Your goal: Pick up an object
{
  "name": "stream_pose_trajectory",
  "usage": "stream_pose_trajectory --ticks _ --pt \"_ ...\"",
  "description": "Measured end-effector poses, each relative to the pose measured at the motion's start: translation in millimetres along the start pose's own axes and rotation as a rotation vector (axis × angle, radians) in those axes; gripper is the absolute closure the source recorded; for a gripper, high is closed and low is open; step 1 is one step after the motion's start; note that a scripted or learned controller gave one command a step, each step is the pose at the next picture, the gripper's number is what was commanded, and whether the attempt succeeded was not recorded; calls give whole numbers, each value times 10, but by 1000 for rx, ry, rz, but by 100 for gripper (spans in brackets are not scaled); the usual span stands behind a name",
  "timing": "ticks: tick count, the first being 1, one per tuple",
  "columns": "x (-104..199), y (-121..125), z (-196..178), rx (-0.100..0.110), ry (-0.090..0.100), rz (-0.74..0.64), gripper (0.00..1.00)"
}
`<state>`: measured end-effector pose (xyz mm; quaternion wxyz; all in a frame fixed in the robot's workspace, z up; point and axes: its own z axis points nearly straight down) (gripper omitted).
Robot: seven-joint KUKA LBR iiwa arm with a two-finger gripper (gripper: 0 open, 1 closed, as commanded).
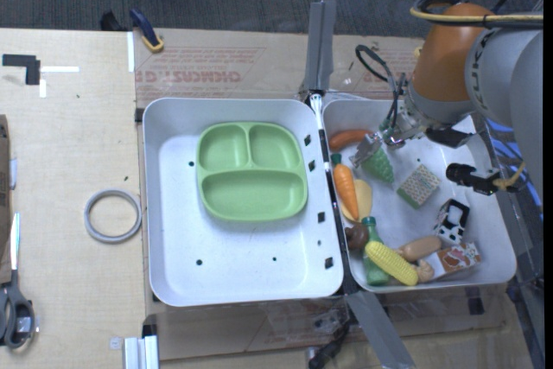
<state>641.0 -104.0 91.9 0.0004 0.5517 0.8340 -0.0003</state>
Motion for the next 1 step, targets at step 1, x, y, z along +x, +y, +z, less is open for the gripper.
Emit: stream_pose_trajectory --ticks 1 --pt "-17 -1 -100 -2 -2 5 100"
